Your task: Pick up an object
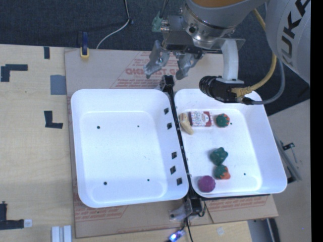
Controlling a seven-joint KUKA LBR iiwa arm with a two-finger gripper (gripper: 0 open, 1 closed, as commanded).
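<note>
The tool (167, 67) hangs above the far edge of the bench (30, 150), over the brown cardboard sheet (136, 69) just behind the seam where the two bins meet; its two grey fingers (155, 64) are spread apart, with bare cardboard showing in the gap, so it grips nothing; the arm (227, 4) above it is cut off by the top and right edges, its orange band only partly shown, and its bulk hides the cardboard behind the right bin.

The left bin (81, 135) is a shallow white tray with a few small dark spots on its floor; the right bin (270, 150) holds all the objects; near its far left side lies a small red-and-white packet (200, 118), its print too small to read; a pale yellowish piece (186, 125), perhaps a banana, touches the packet's left end and lies against the bin's wall; just right of the packet sits a small red-and-green toy (222, 119), possibly a strawberry, though its form is blurred; nearer the front, a dark green lump (218, 156) stands just beside a second red-and-green piece (221, 172); whether they touch is unclear; a purple round object (206, 184) rests by the front left corner.

A black cylinder with a yellow cable (222, 88) overlaps the right bin's far rim.
</note>
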